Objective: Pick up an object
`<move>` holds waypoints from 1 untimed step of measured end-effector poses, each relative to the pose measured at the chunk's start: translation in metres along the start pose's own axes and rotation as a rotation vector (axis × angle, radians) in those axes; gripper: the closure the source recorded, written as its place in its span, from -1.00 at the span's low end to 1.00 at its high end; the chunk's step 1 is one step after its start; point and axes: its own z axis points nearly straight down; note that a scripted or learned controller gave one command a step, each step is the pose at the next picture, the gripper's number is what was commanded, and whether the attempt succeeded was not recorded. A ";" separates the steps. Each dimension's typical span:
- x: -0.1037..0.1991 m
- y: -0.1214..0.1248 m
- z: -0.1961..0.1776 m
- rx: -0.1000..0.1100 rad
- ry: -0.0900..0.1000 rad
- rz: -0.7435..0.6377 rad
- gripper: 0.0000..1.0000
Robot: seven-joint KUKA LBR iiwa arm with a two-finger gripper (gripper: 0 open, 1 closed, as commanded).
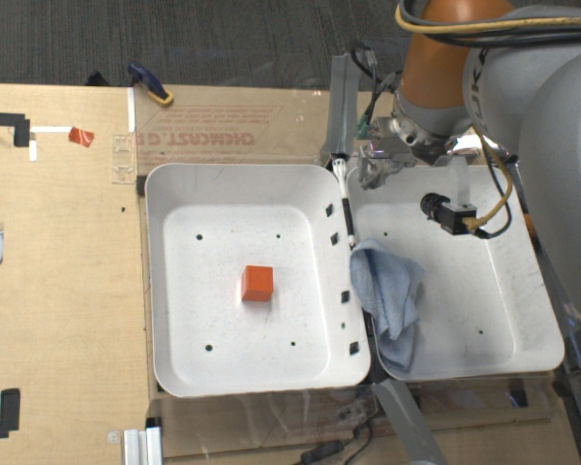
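Blue cloth [387, 303]: lay crumpled nearest the camera, against the left wall of the right bin [484, 347], just beside the divider between the two bins, one fold draped toward the front rim.
Orange block [258, 284]: sat alone near the middle of the left bin [174, 356], flat on the floor, well apart from the cloth and from every wall; probably the easier pick, since its faces stood free for fingers.
Gripper [378, 166]: hung over the far left corner of the right bin, close to the divider, touching neither the cloth nor the block.
Claw state: could not be told; the fingers were lost in wrist hardware and cabling.
Arm [445, 56]: reached in from the right, orange band above the wrist.
Task stage: judged as not yet picked.
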 end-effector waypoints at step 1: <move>0.023 -0.072 -0.068 0.000 0.000 0.028 1.00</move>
